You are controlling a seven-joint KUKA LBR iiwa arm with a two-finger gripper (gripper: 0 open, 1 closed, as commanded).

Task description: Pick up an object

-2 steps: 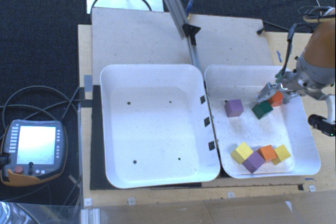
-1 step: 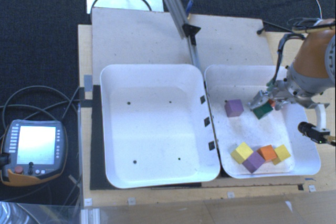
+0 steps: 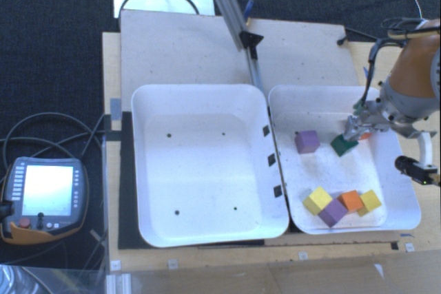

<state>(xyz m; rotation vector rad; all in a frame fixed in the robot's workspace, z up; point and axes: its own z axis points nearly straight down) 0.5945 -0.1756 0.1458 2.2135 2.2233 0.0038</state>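
- pincer sits low in the right bin, right over the green block; can't tell if it's actually pinching it
- purple cube just beside

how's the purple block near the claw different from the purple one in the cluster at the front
The upper purple block stands alone beside the green block, touching nothing; the lower purple block is packed against the yellow block and orange block. The upper one looks brighter violet, the lower duller. Both lie in the right bin.

Two bins, two purple blocks, two yellow, one orange, perhaps one green.
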